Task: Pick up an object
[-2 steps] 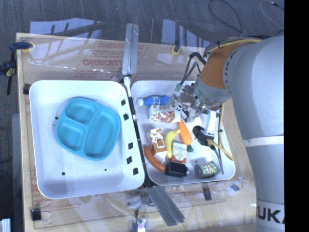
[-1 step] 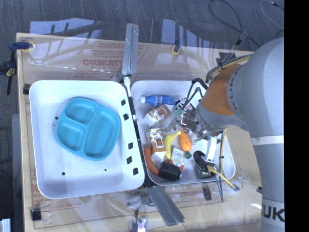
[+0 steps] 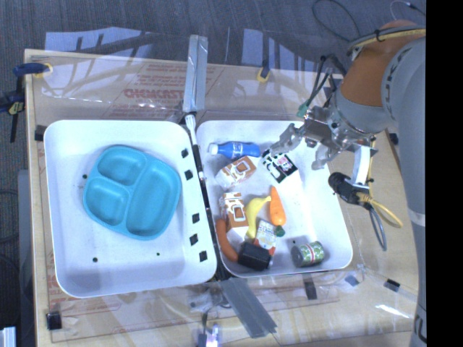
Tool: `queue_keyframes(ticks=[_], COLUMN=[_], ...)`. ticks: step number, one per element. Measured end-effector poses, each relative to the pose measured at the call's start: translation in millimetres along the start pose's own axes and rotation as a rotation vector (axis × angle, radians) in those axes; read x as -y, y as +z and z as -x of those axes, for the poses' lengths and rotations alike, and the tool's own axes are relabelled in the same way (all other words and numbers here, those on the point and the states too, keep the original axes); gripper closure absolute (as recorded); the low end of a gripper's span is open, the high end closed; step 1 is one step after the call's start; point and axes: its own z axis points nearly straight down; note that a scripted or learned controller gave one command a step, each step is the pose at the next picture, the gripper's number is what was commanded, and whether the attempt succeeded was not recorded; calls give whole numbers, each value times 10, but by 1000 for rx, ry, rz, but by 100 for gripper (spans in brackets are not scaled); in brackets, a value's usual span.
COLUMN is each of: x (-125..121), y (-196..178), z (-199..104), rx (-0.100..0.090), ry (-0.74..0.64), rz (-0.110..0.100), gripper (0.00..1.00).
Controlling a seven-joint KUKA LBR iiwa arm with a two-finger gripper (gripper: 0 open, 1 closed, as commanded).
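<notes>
My gripper (image 3: 304, 149) hangs over the back of the right bin (image 3: 334, 215), open, with nothing between its fingers. Just below its left finger (image 3: 286, 141) lies a black-and-white packet (image 3: 281, 165), apart from it. Further left are a blue bottle (image 3: 235, 149) on its side and a brown-and-white carton (image 3: 239, 169). In the middle of the bin lie an orange carrot (image 3: 276, 204), a yellow banana (image 3: 255, 212) and a small printed box (image 3: 233, 204). Near the front sit a green can (image 3: 307, 252), a black block (image 3: 253, 256) and an orange sausage shape (image 3: 226, 241).
The left bin (image 3: 65, 251) holds a blue divided plate (image 3: 132, 190). A raised divider (image 3: 194, 186) with black clips separates the two bins. The right side of the right bin, beside the carrot, is bare white floor.
</notes>
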Motion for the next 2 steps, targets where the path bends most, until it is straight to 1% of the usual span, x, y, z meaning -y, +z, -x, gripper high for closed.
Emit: queue_keyframes(ticks=[1,2], x=[113,121], y=[1508,1422], z=[-73,-76], rx=[1,1], ry=[-7,-10], rz=[-3,-7], gripper=[0,100])
